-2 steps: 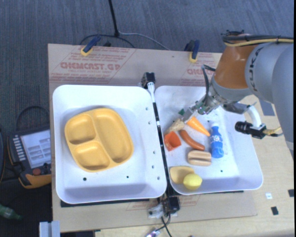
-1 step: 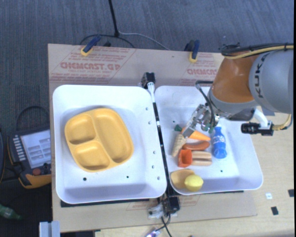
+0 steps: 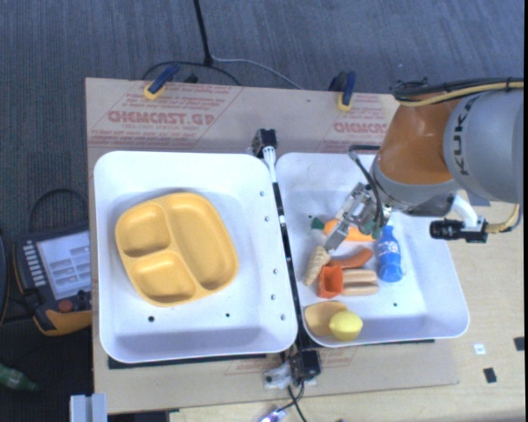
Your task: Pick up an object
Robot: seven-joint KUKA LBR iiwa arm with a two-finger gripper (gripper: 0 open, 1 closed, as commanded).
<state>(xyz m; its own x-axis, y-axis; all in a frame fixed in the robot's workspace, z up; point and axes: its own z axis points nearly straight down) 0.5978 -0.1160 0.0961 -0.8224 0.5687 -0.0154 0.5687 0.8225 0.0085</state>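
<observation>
In the right bin [image 3: 440,310], the jaws [image 3: 350,221] part directly over the carrot [image 3: 341,231]

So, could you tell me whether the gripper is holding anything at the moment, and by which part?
It cannot be told: the gripper hangs right over the toy carrot in the right bin.

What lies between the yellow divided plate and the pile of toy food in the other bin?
In the camera view, bare white floor of the left bin, then the two bins' adjoining rims, separate the yellow plate from the toy food pile.
</observation>
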